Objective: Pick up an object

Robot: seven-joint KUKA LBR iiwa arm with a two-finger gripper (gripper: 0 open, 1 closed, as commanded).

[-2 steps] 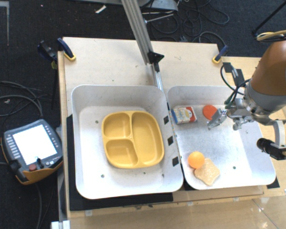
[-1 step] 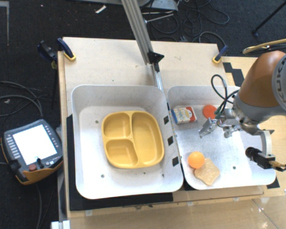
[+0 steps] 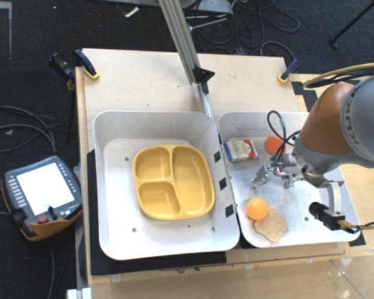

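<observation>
We see a small carton (image 3: pixel 240 149) with a printed label too small to read, lying in the right bin (image 3: pixel 302 238) near a smooth orange ball (image 3: pixel 257 208) and a rough beige slab (image 3: pixel 272 225). The gripper (image 3: pixel 262 177) hangs between them, metal jaws spread, holding nothing. A yellow plastic divided plate (image 3: pixel 173 181) sits in the left bin (image 3: pixel 112 167).

place: robotics lab | evidence: teach pendant (image 3: pixel 42 195), floor cables (image 3: pixel 262 23), clamped bench (image 3: pixel 143 80)

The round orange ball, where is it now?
The round orange ball lies in the right white bin, near its front edge, touching the beige bread-like piece.
</observation>
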